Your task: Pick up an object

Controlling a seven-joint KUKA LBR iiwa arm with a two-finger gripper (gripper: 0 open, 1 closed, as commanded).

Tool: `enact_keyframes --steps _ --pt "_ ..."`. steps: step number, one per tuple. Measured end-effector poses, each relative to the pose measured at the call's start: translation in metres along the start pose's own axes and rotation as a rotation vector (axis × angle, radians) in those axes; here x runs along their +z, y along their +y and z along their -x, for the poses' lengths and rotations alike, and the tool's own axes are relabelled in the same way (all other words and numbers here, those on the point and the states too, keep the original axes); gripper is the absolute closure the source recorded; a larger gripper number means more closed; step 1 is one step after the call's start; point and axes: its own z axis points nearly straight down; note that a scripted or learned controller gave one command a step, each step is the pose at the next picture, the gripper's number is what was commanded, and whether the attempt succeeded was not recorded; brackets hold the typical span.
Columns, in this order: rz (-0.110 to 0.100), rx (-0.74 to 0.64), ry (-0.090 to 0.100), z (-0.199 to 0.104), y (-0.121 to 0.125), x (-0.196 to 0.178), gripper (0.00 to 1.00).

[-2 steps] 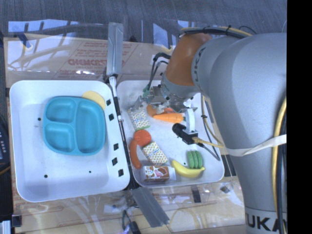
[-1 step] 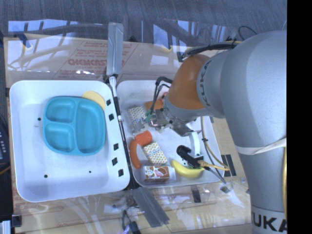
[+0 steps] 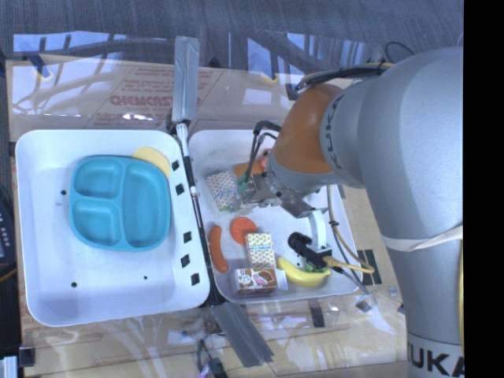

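Grey arm link with orange band (image 3: 315, 136) sits nearest the lens, bent over the right-hand white bin (image 3: 340, 288). The wrist is dipped low among the clutter, presumably to reach something lying flat on the bin floor. Jaws are mostly hidden under the wrist, so I cannot tell whether they are apart or together. Nothing is visibly clamped.

- Just beside the jaws, on the side toward the other bin: small checked paper packet (image 3: 222, 189), tilted. Likeliest target by my reading. Touching or a hair apart, cannot tell.
- Behind the jaws: orange lump (image 3: 246, 167), partly covered.
- Near, on the camera side of the jaws: orange-red disc (image 3: 242, 227).
- Further out the same way: printed carton (image 3: 261, 250), then a second printed carton (image 3: 256, 280) against the near wall.
- Off toward the divider: red-orange sausage shape (image 3: 217, 249).
- Toward the arm's base side: yellow banana (image 3: 303, 275).
- Well apart: left-hand white bin (image 3: 47, 290) holding a blue divided plate (image 3: 120, 201), with a yellow round piece (image 3: 154, 159) tucked at the plate's far edge.

Items lie loose and unsorted, consistent with random picking.
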Motion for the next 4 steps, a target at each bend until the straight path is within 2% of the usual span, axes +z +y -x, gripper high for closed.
enact_keyframes --steps 1,2,3,4 --pt "0.0 0.0 0.0 0.0 0.0 0.0 0.0" --pt "0.004 0.137 0.002 0.003 -0.094 0.009 0.0" --pt "0.008 0.133 -0.001 0.003 -0.092 -0.001 1.0" --pt "0.006 -0.058 0.0 -0.052 -0.058 -0.091 1.0"
